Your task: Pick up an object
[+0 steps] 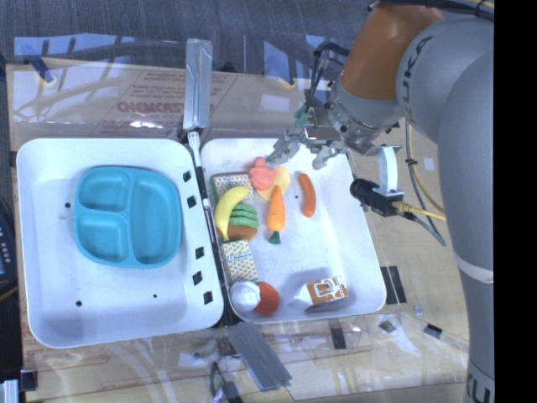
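My gripper (299,153) hangs open over the far end of the right bin (357,242), nothing between its fingers. Just below it lie a pink toy (262,175) on a yellow piece, an orange carrot (276,210) and a red-orange sausage (307,195). To their left are a yellow banana (228,208) and a green ribbed toy (244,219). A patterned cracker (241,262) lies lower down. At the near end sit a white and red ball-like toy (254,297) and a small orange carton (325,291).
The left bin (50,309) holds a blue sectioned tray (128,215). Black clips line the divider between the bins (201,250). The grey arm with its orange band (382,49) and cables fills the right side above the bench.
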Robot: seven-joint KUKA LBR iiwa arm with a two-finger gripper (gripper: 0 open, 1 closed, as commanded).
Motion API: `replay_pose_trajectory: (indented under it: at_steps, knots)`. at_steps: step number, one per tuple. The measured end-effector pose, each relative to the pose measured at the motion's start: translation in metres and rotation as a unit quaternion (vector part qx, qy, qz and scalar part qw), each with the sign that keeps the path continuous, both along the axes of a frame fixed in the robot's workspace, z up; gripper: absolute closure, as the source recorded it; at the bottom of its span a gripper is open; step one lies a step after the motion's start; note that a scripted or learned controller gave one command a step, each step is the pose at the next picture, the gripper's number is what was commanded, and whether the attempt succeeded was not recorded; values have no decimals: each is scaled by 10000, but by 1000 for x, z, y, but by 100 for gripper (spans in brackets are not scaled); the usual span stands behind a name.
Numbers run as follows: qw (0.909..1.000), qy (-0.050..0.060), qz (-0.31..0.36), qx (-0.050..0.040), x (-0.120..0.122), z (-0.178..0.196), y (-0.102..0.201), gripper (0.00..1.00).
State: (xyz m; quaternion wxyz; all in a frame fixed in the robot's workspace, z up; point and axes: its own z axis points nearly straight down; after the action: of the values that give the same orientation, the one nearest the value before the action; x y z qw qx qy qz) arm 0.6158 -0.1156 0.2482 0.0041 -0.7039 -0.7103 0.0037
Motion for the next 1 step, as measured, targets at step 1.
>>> replay_pose_trajectory:
  at_steps: [1]
  knots:
    - [9953,-21,968,11,-21,-156,-35,0]
